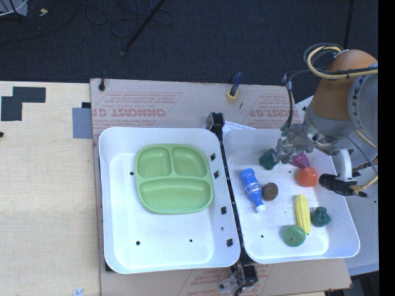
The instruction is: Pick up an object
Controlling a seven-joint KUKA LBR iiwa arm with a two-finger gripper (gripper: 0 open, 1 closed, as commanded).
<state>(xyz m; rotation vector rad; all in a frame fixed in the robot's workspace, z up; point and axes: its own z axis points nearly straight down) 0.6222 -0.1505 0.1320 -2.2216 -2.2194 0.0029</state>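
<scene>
My gripper (pixel 285 152) hangs low over the back of the right bin (pixel 336 242), under the grey wrist with its orange band. Just to its left lies a dark green toy (pixel 268 160). A magenta toy (pixel 300 160) sits close on its right, with an orange ball (pixel 307 177) in front of that. Whether the gripper touches either toy cannot be made out. Further forward lie a blue bottle (pixel 250 189), a brown ball (pixel 270 192), a yellow corn cob (pixel 302 211), a light green round piece (pixel 294 235) and a small dark green piece (pixel 320 216).
The left bin (pixel 117 227) holds a light green divided plate (pixel 173 179). A black divider (pixel 225 190) runs between the two bins. Cables and a black fitting (pixel 340 184) hang by the arm at the right bin's right edge.
</scene>
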